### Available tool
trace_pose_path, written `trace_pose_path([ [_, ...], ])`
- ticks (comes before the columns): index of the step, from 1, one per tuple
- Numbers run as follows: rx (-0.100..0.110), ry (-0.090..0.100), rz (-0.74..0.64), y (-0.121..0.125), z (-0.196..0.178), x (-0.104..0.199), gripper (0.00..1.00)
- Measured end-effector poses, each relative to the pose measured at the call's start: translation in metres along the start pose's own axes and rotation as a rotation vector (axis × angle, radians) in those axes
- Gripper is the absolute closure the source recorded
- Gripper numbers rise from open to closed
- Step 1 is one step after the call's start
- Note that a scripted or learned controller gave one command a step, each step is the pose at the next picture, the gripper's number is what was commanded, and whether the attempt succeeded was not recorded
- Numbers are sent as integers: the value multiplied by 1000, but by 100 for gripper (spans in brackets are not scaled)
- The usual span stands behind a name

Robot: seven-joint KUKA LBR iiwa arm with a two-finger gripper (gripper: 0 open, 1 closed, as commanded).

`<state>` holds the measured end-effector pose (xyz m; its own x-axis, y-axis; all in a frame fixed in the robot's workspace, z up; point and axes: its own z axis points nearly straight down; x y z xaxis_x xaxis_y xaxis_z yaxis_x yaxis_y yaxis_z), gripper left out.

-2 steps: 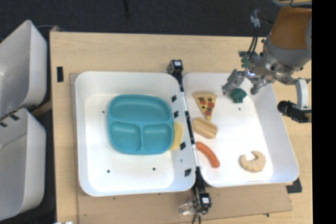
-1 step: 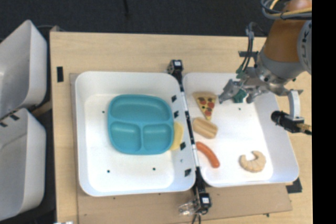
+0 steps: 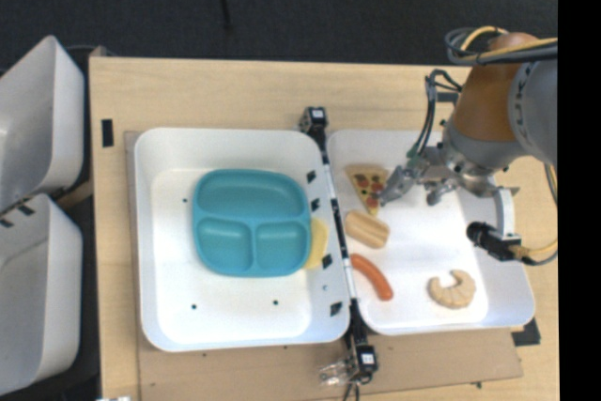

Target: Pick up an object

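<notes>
In the right bin [image 3: 498, 296] lie a pizza slice [image 3: 365, 182], a tan bread roll [image 3: 366, 229], a red sausage [image 3: 372, 277] and a croissant [image 3: 454, 289]. My gripper [image 3: 413, 192] hovers over the back of this bin, just right of the pizza slice. Its fingers are spread open with nothing between them; the left fingertip [image 3: 389, 192] is close to the slice's right edge. The roll sits just in front of and to the left of the gripper.
The left bin [image 3: 169, 305] holds a teal divided plate [image 3: 252, 223] with a yellow piece [image 3: 319, 244] poking out at its right edge. A ridge with black clips [image 3: 331, 230] separates the bins. A black cable connector [image 3: 496, 241] hangs off the wrist over the right bin.
</notes>
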<state>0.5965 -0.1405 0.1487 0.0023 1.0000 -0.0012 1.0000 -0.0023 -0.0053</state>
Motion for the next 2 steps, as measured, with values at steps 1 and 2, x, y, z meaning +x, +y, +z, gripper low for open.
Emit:
trace_pose_path([
  [1,-2,0,2,-1,51,-1,0],
  [2,-9,0,7,1,36,-2,100],
])
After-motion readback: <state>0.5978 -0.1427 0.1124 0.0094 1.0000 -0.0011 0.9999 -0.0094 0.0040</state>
